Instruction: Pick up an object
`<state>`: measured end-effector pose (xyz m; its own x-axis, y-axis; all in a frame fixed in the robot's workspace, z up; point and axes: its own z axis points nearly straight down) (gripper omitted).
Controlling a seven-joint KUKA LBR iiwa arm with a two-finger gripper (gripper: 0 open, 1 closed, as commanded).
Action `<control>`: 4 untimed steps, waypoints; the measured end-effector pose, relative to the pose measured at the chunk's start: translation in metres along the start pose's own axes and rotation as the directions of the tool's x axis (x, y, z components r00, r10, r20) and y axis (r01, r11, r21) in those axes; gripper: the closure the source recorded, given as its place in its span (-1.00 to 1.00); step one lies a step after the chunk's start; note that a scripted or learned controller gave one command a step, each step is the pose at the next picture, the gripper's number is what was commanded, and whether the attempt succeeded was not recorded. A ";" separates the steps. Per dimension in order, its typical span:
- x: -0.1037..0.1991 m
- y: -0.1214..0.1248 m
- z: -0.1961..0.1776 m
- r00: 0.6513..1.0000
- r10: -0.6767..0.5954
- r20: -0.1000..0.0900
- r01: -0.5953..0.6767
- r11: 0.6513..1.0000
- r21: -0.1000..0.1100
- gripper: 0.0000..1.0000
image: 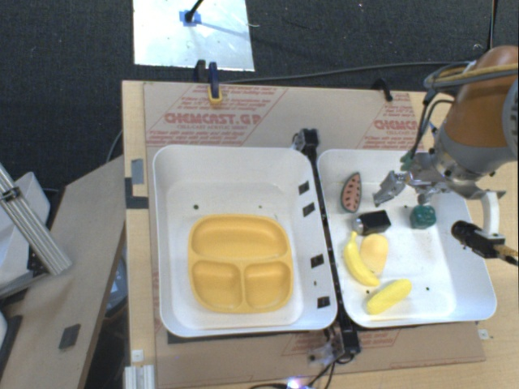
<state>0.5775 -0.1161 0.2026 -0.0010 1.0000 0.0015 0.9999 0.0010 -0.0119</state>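
Note:
My gripper [408, 191] hangs over the back of the right bin [466, 286], open with nothing between its fingers. One grey finger [388, 188] points left toward a watermelon-slice toy [351, 191]. A small teal object [422, 215] lies just below the gripper, and a black block [373, 220] sits to its lower left. Nearer the front lie a yellow banana [356, 264], a pale yellow rounded object [375, 250] touching it, and a yellow oblong object [388, 296].
The left bin [174, 217] holds a yellow divided plate [241, 262]. A black divider with clips [318, 241] runs between the bins. The arm's orange band [478, 112] looms over the right bin's back right corner. A black part [474, 237] juts over the bin's right side.

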 end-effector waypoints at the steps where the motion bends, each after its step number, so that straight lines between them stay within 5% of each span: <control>1: 0.000 0.003 -0.007 1.000 -0.002 0.001 0.002 1.000 -0.013 -1.00; 3: 0.002 0.000 0.104 1.000 0.000 0.001 0.000 1.000 -0.012 -1.00; 4: 0.002 0.001 0.118 1.000 0.001 0.001 -0.001 1.000 -0.012 -1.00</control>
<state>0.5773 -0.1138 0.0844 0.0001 1.0000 0.0003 1.0000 -0.0001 0.0001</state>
